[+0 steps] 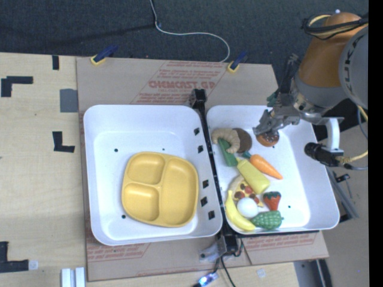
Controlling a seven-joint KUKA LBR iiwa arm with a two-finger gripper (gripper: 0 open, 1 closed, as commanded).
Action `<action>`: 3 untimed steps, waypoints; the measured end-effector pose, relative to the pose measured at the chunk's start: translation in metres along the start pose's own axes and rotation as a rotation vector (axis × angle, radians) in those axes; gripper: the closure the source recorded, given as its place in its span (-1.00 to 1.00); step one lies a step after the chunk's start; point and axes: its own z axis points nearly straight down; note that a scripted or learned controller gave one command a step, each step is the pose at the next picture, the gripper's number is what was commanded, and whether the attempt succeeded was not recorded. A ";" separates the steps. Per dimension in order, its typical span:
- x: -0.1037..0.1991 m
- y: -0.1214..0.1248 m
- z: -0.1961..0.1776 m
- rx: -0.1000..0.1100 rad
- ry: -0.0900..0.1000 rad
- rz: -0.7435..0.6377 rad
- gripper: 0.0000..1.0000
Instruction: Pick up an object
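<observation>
My gripper [266, 129] hangs over the far part of the right bin [311, 178], just above a small round orange-brown object [268, 139] that lies at its tip. Whether that object is gripped or only touched cannot be told. Left of it lies a brown and tan piece [232, 138]. An orange carrot [265, 167], a yellow oblong piece [252, 177] and a green stick [229, 155] lie nearer the middle. A banana [235, 213], a white egg [247, 207], a strawberry [273, 200] and a bumpy green piece [266, 221] crowd the near end.
The left bin [108, 130] holds a yellow divided plate [160, 188]. A black divider [206, 160] runs between the bins. A black cable mount [323, 153] juts from the arm over the right bin's right wall.
</observation>
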 end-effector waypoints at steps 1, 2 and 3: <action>0.048 -0.028 0.009 0.001 0.000 0.000 1.00; 0.090 -0.060 -0.006 0.000 0.001 0.000 1.00; 0.136 -0.092 -0.014 0.001 0.000 -0.002 1.00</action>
